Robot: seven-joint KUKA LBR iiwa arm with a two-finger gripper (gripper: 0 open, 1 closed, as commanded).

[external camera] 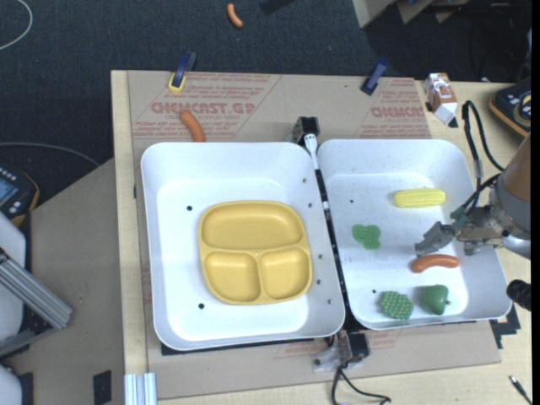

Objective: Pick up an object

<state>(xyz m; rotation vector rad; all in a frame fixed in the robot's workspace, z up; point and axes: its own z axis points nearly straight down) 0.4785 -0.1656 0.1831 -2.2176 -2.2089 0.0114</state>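
Camera view: tool (432, 238) low in the right bin (403, 154), near its right wall, arm entering from the right. Cannot tell tool state at this angle; nothing seen clamped. Nearest candidate is the sausage (434, 263), just below and touching or nearly touching the tool tip, long axis roughly left-right, slightly tilted up at the right end. Probably the target: short drop and a wrist turn to close across the short axis. Corn (419, 197) lies up-frame of tool, also left-right. Green pepper (433, 299) and a knobbly green piece (396, 305) sit lower, near the front wall; a leafy green piece (366, 235) further left. Yellow tray (253, 251) in left bin, well apart.
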